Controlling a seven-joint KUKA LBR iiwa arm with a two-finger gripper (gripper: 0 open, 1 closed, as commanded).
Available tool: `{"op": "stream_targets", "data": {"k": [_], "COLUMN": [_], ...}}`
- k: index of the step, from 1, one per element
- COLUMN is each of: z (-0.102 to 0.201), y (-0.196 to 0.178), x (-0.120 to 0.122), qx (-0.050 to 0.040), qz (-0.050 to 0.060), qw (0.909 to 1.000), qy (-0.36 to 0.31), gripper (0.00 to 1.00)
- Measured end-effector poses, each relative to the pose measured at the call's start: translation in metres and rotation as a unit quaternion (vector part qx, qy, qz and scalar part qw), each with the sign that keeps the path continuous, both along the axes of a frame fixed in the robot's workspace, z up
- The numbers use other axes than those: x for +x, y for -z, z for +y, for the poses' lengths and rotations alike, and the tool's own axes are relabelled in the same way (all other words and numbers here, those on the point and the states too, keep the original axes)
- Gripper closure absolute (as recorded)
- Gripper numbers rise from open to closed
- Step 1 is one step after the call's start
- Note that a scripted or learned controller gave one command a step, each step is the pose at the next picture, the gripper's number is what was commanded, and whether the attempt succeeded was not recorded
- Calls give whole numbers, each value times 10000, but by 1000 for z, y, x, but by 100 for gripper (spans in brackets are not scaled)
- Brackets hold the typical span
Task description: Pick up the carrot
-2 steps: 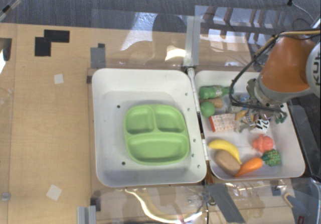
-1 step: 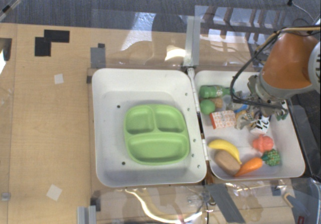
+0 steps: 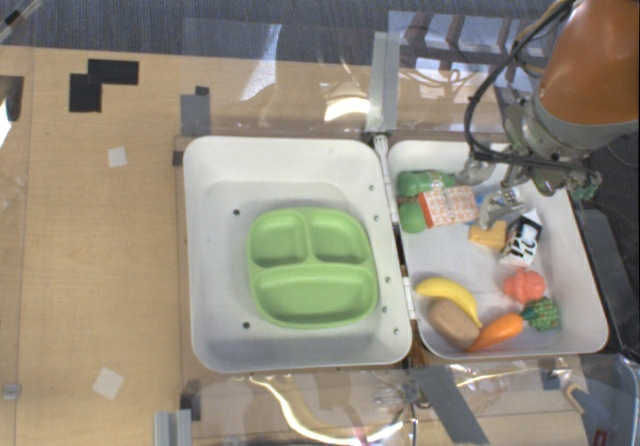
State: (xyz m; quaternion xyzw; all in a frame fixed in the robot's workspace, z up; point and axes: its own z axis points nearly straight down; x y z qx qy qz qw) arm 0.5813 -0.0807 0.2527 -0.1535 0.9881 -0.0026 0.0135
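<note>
Left bin (image 3: 200,264) holds a divided plate (image 3: 310,267), roughly centred. Right bin (image 3: 590,319) holds the rest: carrot (image 3: 497,331) at the front edge, touching a potato (image 3: 453,322) on its left, banana (image 3: 449,295) just behind the potato, broccoli (image 3: 543,314) just right of the carrot. Carton (image 3: 446,206) sits toward the back-left, with the gripper (image 3: 507,196) above the back of that bin.

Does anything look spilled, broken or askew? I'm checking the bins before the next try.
Nothing stands out. The toy foods, carrot included, lie loosely jumbled in the right bin; the green divided plate sits flat in the left bin.
</note>
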Motion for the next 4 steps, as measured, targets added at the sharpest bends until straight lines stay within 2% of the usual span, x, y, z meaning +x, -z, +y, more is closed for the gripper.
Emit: {"op": "stream_targets", "data": {"k": [1, 2, 3, 4], "z": [-2, -6, -51, -43], "y": [7, 78, 141, 146], "x": [-3, -80, -83, 3], "qx": [5, 6, -33, -27], "qz": [71, 127, 114, 81], "qw": [10000, 9993, 9760, 9767], "qy": [19, -352, -2177, -2144], "gripper": [0, 0, 0, 0]}}
